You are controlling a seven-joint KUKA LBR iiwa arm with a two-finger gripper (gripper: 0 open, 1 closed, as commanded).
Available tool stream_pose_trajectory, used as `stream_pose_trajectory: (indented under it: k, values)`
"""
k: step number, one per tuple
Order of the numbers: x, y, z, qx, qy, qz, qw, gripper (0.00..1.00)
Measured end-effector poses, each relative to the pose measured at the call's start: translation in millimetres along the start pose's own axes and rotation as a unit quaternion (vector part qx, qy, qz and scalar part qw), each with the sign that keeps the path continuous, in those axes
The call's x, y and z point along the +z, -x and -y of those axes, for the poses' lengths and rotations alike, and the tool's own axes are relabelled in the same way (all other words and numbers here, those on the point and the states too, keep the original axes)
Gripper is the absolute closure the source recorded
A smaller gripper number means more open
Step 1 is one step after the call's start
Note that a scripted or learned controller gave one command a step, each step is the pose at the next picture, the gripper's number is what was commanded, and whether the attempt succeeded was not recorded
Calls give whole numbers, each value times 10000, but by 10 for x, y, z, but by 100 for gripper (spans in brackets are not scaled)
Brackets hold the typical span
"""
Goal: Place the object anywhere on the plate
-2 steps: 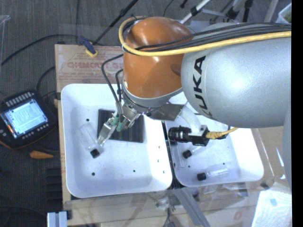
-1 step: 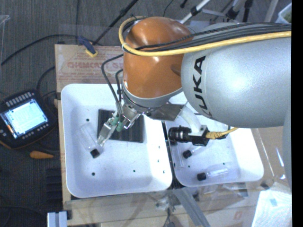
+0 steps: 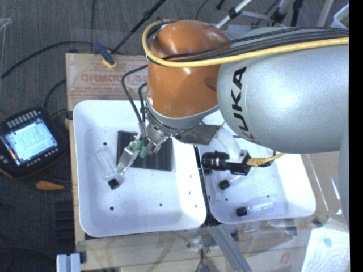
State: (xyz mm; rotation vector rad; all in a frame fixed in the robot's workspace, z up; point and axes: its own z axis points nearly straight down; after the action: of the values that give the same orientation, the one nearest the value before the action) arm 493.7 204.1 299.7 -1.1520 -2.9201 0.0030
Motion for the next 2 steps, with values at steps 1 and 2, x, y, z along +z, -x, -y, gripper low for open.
stream_pose_trajectory:
  k: [1, 2]
  values:
    - [0, 0, 0, 0, 0, 0, 10000, 0]
    - [0, 0, 0, 0, 0, 0, 10000, 0]
